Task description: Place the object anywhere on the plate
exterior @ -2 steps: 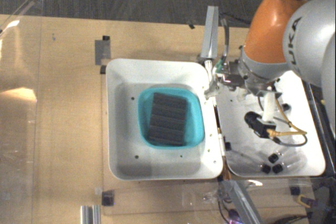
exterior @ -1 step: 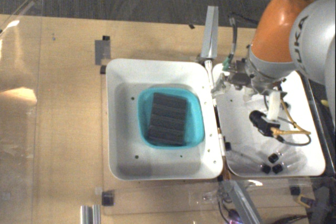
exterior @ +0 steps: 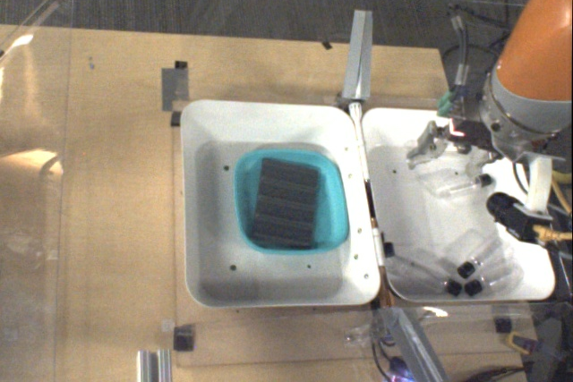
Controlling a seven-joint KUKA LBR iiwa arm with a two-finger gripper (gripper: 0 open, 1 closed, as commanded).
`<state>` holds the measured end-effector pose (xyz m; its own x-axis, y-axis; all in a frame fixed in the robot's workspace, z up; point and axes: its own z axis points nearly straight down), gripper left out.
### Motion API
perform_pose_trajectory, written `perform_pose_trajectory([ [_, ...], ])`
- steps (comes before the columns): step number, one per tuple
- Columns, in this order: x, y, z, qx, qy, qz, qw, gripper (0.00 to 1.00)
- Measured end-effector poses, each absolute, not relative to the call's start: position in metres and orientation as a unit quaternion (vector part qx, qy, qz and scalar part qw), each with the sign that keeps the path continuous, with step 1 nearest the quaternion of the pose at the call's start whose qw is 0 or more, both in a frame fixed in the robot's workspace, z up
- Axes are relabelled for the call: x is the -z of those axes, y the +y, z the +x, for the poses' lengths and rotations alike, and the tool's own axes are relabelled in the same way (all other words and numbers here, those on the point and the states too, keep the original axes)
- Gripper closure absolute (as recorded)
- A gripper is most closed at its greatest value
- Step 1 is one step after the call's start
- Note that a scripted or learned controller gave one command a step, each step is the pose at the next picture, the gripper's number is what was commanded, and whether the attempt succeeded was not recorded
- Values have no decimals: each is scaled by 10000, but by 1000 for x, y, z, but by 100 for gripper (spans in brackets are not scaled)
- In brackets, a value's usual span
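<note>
Bench: wooden top (exterior: 98, 219) under grey carpet, bearing 2 white bins side by side.
Left bin: its rim (exterior: 269, 112) frames a teal plate (exterior: 336, 201) at the centre.
Object: a dark ribbed block (exterior: 286, 203) already lies on the plate, long axis running 12 to 6 o'clock, well inside the raised edge.
Right bin: its floor (exterior: 430, 228) holds clear plastic pieces and small black caps (exterior: 466, 277) toward 5 o'clock.
Arm: the orange band (exterior: 542, 22) sits at 2 o'clock of the view; the gripper (exterior: 439, 139) hangs over the right bin's 11 o'clock corner.
Fingers: we cannot tell how they are set; nothing is visibly between them.
Step in hand: we judge the placing done and the arm clear of the plate.
Doing it well: we would lift straight up, stay off the divider between the 2 bins, and leave the block undisturbed.
</note>
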<state>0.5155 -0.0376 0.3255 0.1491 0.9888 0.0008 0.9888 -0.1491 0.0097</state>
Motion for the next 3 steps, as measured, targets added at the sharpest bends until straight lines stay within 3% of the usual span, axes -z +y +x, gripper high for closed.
perform_pose_trajectory([
  [1,-399,-81,503,-41,5700,8216,48,0],
  [2,-436,-118,489,-41,5242,8515,53,0],
  [3,-436,-165,489,-32,4879,8729,47,0],
])
